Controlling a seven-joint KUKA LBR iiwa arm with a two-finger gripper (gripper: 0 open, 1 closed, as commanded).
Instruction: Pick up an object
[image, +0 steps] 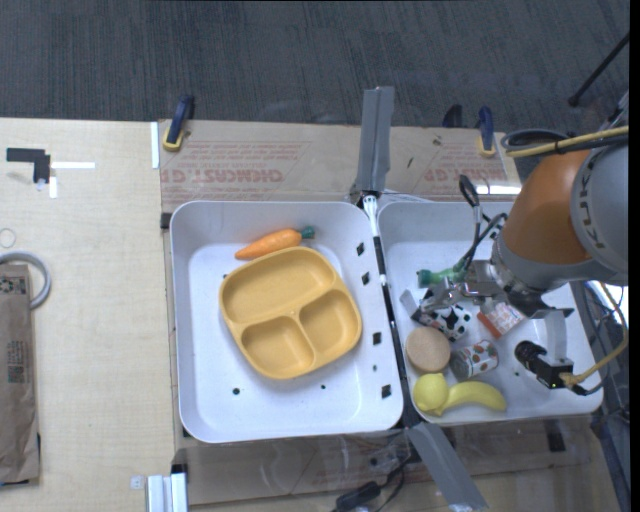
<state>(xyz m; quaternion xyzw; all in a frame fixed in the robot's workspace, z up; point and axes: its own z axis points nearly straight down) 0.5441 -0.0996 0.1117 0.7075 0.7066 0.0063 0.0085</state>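
Two shallow white bins sit side by side on a cardboard-topped bench, the left bin (190, 330) beside the right bin (395, 225). The grey arm (560, 215), with its orange band, reaches in from the right and hangs low over the right bin. A yellow three-compartment plate (290, 312) lies tilted in the middle of the left bin, and an orange toy carrot (268, 242) rests just beyond its far edge. In the right bin, the gripper (450, 297) is down among a cluster of small objects, just above a black-and-white spotted toy (457, 320); whether it grips anything cannot be told. Near the front wall lie a yellow banana (475, 397), a yellow lemon (430, 392) and a tan round disc (428, 350).
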